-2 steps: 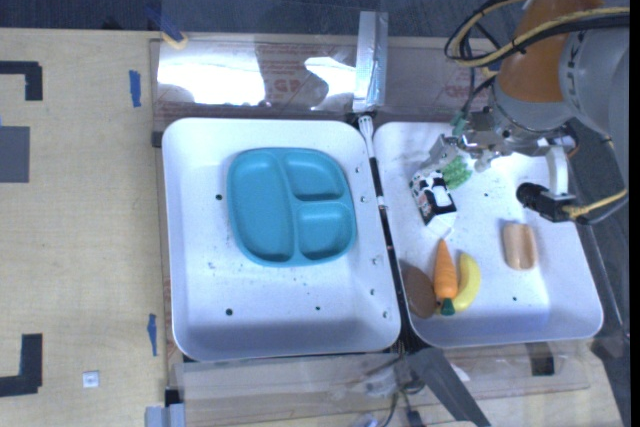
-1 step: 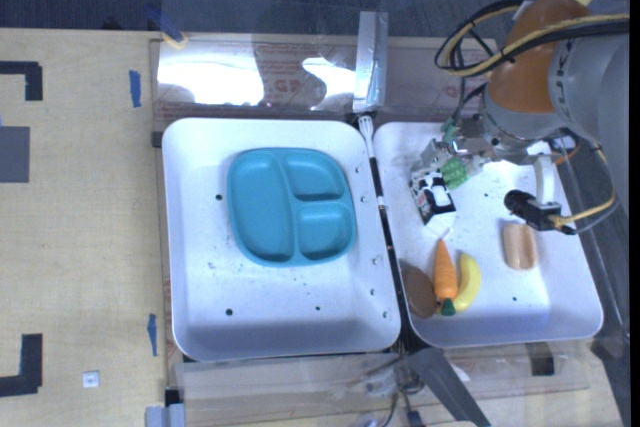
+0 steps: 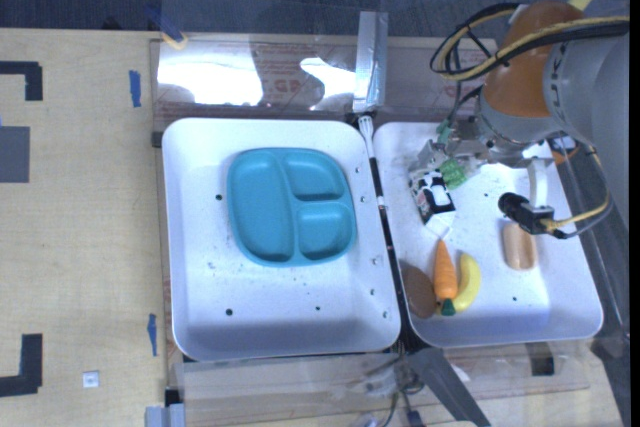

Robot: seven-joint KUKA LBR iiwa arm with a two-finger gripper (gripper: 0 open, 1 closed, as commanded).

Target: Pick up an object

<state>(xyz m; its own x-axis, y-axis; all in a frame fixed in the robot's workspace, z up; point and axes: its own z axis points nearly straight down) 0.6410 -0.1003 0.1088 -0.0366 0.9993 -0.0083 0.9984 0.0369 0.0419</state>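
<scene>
Worktop [image 3: 70, 215]: pale wood, black angle marks near its left edge, bits of blue tape by the bins.

Left bin [image 3: 190, 305]: shallow, white, dark specks on its floor. A teal tray [image 3: 292, 205] with three compartments lies flat near the bin's centre, apart from all four walls. Behind the bin, a clear plastic sheet [image 3: 250, 65] catches glare.

Right bin [image 3: 520, 310]: touches the left bin along the middle divide. Contents, left to right:
- a brown flat piece [image 3: 417, 290] at the near left corner, against the wall;
- a small black-and-white item [image 3: 433, 196] (too small to identify) in the far left part;
- a carrot [image 3: 444, 277], orange, lying lengthwise, its lower end on the brown piece;
- a banana [image 3: 467, 279], yellow, just beside the carrot on its right, touching it;
- a green bit [image 3: 455, 175] near the black-and-white item, directly under the arm's end;
- a tan bun-like item [image 3: 518, 246] right of centre, well apart from the banana, with a black part [image 3: 514, 206] just above it.

Arm [image 3: 570, 85]: enters from the right, orange band above the wrist, yellow and black cables looping around it. Claw [image 3: 446, 158]: low over the far left part of the right bin, close to the black-and-white item and the green bit. Finger state: cannot tell, the metal parts blur together. Nothing visibly between them.
</scene>
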